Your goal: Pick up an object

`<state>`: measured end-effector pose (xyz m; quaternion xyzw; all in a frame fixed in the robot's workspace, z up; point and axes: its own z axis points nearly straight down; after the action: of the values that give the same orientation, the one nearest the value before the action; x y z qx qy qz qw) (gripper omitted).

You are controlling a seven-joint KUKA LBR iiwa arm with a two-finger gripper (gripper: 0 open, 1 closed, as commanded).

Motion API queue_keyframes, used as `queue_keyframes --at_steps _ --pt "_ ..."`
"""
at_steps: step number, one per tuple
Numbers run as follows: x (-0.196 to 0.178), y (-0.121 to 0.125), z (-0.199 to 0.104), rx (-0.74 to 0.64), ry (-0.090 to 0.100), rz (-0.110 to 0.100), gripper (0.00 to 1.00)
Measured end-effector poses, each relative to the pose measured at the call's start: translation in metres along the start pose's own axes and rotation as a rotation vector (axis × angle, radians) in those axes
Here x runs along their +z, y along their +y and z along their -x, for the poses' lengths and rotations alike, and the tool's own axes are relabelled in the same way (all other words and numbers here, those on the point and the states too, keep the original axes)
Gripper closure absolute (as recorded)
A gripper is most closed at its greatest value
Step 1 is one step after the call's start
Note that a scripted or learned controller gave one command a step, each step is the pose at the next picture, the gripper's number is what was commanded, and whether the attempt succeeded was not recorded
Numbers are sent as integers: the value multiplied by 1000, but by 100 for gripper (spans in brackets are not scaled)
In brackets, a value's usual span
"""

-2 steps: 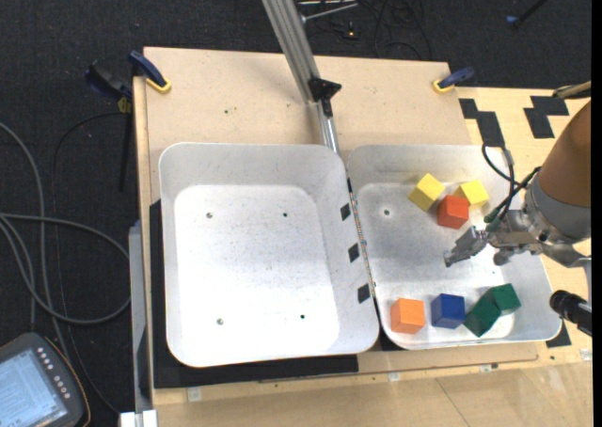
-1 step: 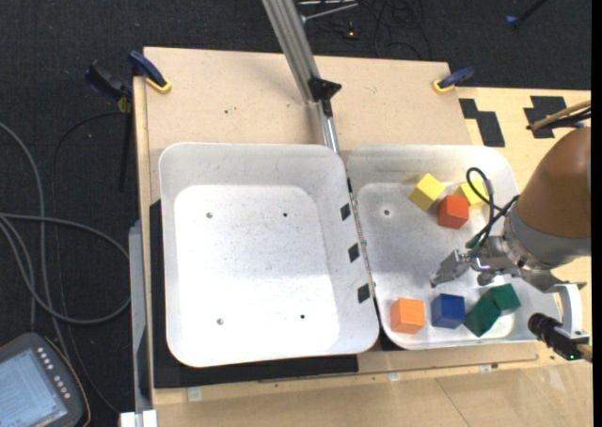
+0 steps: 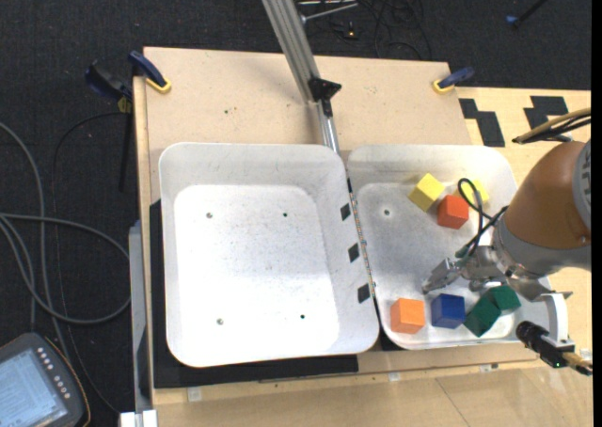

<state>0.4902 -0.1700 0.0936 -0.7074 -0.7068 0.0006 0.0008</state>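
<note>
The right bin [image 3: 395, 228] holds several blocks. A yellow block [image 3: 426, 192] and a red-orange block [image 3: 452, 212] lie near its far side. An orange block [image 3: 407, 314], a blue block [image 3: 449, 310] and a green block [image 3: 491, 308] sit in a row along its near edge. My gripper [image 3: 463, 274] hangs low over the bin, just behind the blue block and beside the green one. The arm's grey and orange wrist [image 3: 550, 218] covers the bin's right part. I see no block held in the gripper.
The left bin [image 3: 188, 171] lies beside the right one. A metal pole [image 3: 287, 25] slants in from the top toward the gap between the bins. Clamps [image 3: 150, 72] sit at the bench's far corners.
</note>
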Motion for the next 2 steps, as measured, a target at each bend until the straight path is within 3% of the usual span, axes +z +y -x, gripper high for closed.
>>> queue_keyframes --at_steps 1,2 --pt "-12 1 0 0 -1 5 100" --pt "-54 1 -1 -3 -3 7 100"
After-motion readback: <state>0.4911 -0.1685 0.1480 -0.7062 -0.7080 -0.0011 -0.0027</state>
